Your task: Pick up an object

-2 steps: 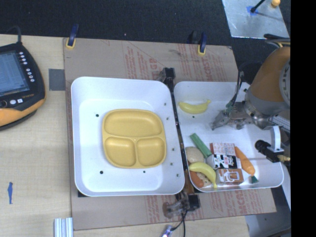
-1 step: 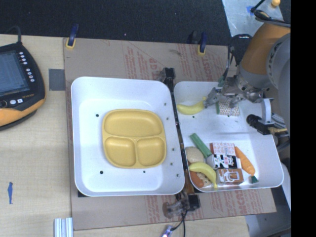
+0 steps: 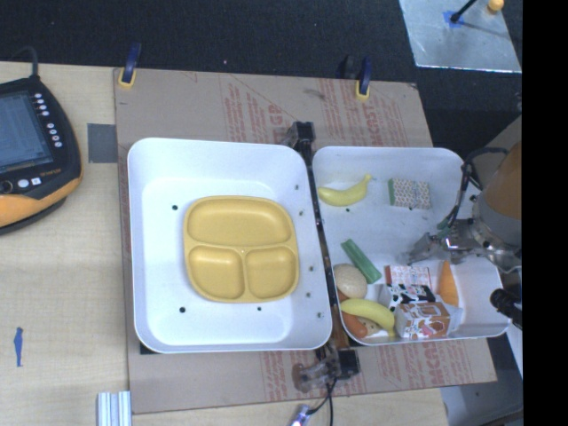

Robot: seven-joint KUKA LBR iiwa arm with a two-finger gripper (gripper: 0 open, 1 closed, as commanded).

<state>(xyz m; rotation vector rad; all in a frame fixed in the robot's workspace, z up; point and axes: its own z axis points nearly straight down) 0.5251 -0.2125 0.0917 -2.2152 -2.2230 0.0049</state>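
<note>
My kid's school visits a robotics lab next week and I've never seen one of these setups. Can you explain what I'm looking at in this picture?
One camera above a bench looks down at a slant. The machine at the right edge is a robot arm; its gripper, the two-finger hand, hangs over the right bin. Whether the fingers are open or shut cannot be made out, and nothing is visibly held.

Two shallow white bins sit side by side. The left bin holds a yellow divided plate. The right one holds toy items: a banana near the top, a small patterned packet, a green stick, and a crowded pile at the bottom including a second banana and a cow-print carton. The handheld screen at far left is probably the controller.
</note>
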